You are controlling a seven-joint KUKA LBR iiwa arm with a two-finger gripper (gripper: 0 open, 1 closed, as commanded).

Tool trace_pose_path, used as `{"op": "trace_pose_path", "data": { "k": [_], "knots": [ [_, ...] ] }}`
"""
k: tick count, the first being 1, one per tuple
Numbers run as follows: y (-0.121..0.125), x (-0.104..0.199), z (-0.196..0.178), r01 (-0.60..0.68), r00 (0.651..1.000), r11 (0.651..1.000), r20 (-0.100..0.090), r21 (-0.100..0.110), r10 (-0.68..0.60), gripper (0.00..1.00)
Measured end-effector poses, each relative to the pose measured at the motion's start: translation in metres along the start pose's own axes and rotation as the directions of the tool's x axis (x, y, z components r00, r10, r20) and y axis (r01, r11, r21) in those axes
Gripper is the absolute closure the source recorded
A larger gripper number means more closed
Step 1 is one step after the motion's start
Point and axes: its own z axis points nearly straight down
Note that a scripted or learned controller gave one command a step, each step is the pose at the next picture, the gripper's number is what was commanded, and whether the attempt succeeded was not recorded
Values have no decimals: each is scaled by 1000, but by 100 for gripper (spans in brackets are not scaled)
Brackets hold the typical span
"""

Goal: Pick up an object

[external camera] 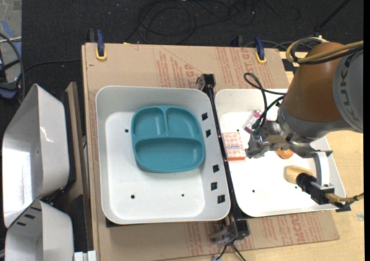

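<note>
the gripper [255, 147] hangs low over the left part of the right bin [272, 208], and the grey and orange arm covers much of that bin's right side. whether the grip is spread or closed cannot be told. a red and white packet [233, 145] lies just left of the gripper, beside the wall between the bins. a small pink wrapper [253, 120] lies just beyond it. an orange thing [285, 153] peeks out half hidden under the wrist. the left bin [115, 196] holds a teal divided plate [167, 138].
</note>
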Motion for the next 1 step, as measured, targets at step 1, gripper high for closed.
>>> {"op": "trace_pose_path", "data": {
  "k": [1],
  "knots": [
    [7, 50, 5, 0, 1000, 1000, 0, 0, 0, 100]
  ]
}}
